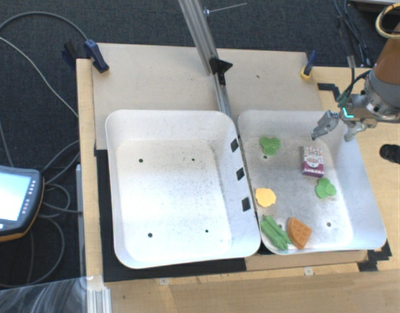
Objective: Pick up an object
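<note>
Dark carpet surrounds a pale wooden worktop, with grey cables looping across the floor at the left and a handheld screen pendant lying near the left edge. Blue clamps sit at the worktop's far corners, and a slanted metal pole rises from the middle of its far side.

Two shallow white bins lie side by side on the worktop. The left bin shows only dark specks and a few small holes. The right bin holds six things: a green leafy piece near its far left, a small purple-and-white box near the middle, a second green piece just beyond the box toward the near right, a yellow piece by the left wall, and, at the near edge, a long green vegetable beside an orange wedge.

The box lies flat, its long axis running from far to near, roughly parallel to the bin's side walls.

Above the bin's far right corner the gripper hangs, fingers spread apart with nothing between them, near the box but apart from it.
</note>
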Action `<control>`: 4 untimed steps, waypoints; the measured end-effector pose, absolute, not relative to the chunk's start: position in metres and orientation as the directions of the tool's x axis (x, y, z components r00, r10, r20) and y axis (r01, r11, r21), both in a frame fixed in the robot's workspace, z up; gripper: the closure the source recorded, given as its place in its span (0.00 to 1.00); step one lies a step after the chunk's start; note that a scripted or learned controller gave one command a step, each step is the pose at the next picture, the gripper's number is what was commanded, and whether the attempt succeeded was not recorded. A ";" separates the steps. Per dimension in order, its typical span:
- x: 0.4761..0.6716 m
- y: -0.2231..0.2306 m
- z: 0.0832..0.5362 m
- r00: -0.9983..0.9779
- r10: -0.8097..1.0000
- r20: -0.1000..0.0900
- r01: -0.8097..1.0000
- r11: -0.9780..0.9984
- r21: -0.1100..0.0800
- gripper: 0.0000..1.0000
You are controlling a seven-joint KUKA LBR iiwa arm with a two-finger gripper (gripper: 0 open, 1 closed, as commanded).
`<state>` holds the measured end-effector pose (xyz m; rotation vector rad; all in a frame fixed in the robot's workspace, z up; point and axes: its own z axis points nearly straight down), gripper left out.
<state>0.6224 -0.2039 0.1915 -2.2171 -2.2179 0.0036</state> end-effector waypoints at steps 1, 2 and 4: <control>0.623 -0.204 0.194 -0.002 1.000 0.000 1.000 0.002 -0.002 0.00; 0.618 -0.195 0.137 -0.002 1.000 0.003 1.000 0.002 -0.007 0.00; 0.619 -0.194 0.105 -0.002 1.000 0.001 1.000 0.002 0.001 1.00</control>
